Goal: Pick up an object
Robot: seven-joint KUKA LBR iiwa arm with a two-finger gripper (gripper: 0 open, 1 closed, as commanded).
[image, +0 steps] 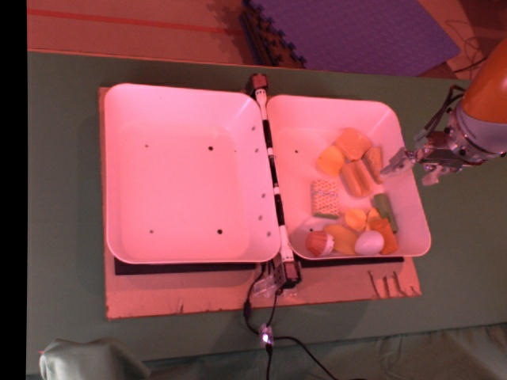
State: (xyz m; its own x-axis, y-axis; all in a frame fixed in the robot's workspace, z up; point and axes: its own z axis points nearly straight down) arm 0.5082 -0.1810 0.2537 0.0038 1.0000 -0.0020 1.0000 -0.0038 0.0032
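Presently the gripper (405, 161) hangs at the approach step, its jaws spread a little and holding nothing, with the heap of yellow and orange blocks (353, 163) in the right bin (297, 121) just beyond them, so the next move calls for descent onto one piece.

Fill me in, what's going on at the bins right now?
The grey-and-orange arm's gripper sits at the right edge of the right white bin, with nothing visibly between its fingers. The objects are piled in that bin: yellow and orange blocks, a green-patterned square sponge, a white egg-shaped piece and a red-and-white ball. Nothing is picked yet.
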